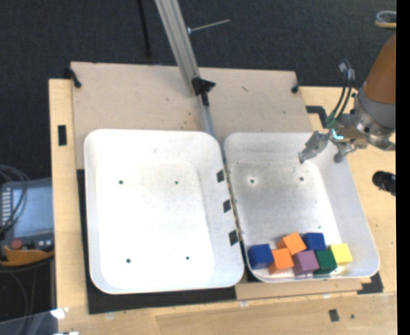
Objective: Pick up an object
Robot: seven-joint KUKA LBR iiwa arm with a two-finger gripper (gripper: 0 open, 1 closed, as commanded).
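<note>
Gripper (325, 147) fingers look spread, holding nothing, over the right bin's (344, 187) far right corner; I see the blocks (301, 252) clustered along its near edge.

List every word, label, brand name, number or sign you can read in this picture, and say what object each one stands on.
No text can be read anywhere in this view.
The handheld pendant at the left has a lit screen, but whatever it shows is too small and blurred to read.
The coloured blocks, the two white bins and the gripper carry no visible markings.
</note>
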